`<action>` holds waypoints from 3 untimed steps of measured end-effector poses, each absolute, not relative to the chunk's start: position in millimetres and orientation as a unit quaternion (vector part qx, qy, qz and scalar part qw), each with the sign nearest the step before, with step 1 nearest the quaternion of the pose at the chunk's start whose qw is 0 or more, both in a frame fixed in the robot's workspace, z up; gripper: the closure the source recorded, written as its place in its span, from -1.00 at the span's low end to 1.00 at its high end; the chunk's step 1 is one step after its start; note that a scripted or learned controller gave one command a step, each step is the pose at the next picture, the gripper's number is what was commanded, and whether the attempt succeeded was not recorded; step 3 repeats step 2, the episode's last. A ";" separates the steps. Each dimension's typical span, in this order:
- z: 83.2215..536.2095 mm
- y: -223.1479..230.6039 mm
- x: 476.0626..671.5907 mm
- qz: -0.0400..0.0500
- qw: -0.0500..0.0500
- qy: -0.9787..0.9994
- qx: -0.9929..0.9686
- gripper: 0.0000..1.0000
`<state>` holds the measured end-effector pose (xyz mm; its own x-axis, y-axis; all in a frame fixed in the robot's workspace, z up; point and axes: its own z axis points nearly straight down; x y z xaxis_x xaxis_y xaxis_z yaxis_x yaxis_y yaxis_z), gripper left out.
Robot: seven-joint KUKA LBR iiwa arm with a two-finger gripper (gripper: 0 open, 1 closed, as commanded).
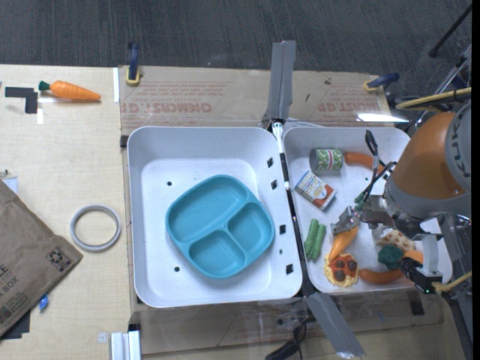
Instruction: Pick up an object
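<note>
1. Low in the right bin (300,137), the hand (349,223) sits directly over the upper end of an orange carrot-like toy (342,241); whether it is wide, narrow or already gripping I cannot tell, because the metal parts blur into the toy.
2. That orange toy lies toward the bin's near edge, touching a small pizza toy (341,270) below it and just beside a green pea pod (314,239) on its left.
3. Other candidates share this bin: a green can (327,160) and a small carton (315,190) toward the far edge, plus a cluster with a dark green piece (390,256) near the right wall.
4. To do this step well, I judge the hand should straddle the toy across its narrow width, settle fully down, then close firmly before rising straight up, so the pizza is not dragged along.
5. Crowding is the risk: the pea pod and pizza could be nudged or pinched instead.
6. Reaching in from the table's right edge, the arm (427,163) bends steeply downward, its orange band above the wrist, the hand angled down and leftward.
7. In the left bin (139,201) rests a blue divided tray (219,225), well apart from the work.
</note>
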<state>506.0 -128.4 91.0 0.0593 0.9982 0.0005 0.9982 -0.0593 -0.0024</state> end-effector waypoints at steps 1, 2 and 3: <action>99.0 -129.4 506.4 0.001 0.002 -0.685 -0.729 1.00; 199.5 -76.0 547.2 0.001 0.000 -0.689 -0.725 1.00; 199.5 -76.0 547.2 0.001 0.000 -0.689 -0.725 1.00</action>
